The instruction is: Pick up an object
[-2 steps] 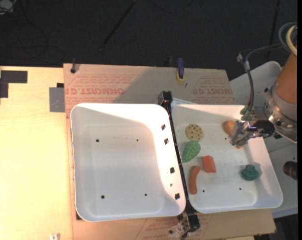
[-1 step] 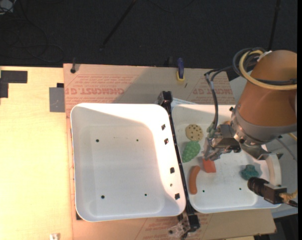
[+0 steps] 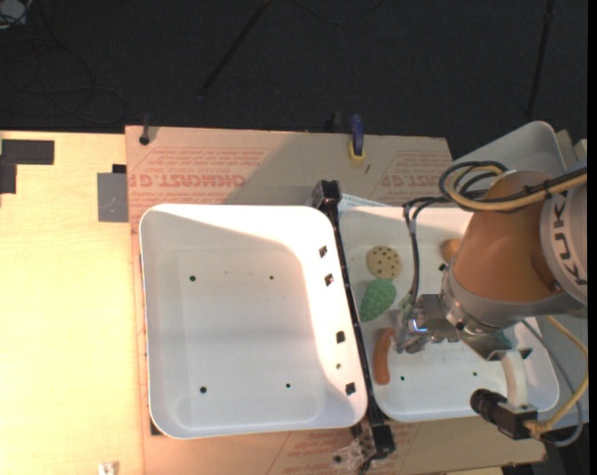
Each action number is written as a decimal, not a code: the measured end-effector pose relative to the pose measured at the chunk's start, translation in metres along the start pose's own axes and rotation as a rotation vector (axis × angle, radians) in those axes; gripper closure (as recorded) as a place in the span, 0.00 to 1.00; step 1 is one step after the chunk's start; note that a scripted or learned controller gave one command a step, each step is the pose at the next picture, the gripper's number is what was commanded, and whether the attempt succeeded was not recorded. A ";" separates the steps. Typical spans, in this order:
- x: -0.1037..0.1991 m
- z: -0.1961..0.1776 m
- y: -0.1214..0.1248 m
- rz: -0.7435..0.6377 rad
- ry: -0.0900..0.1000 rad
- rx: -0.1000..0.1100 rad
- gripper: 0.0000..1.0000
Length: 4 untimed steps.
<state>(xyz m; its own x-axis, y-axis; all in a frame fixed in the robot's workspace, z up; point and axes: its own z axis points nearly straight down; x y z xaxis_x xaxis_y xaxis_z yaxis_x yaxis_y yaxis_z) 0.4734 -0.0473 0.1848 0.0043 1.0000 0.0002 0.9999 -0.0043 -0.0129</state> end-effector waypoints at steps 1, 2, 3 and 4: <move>0.000 -0.016 0.001 0.001 0.001 -0.007 1.00; 0.011 -0.170 0.037 -0.008 -0.001 -0.027 1.00; -0.058 -0.015 -0.001 0.002 0.002 0.001 1.00; -0.002 -0.131 0.001 -0.009 0.000 -0.018 1.00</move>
<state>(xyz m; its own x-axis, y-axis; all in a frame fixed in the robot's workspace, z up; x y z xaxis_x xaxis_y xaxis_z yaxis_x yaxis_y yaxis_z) 0.4765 -0.0493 0.3162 -0.0052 1.0000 0.0002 1.0000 0.0052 0.0046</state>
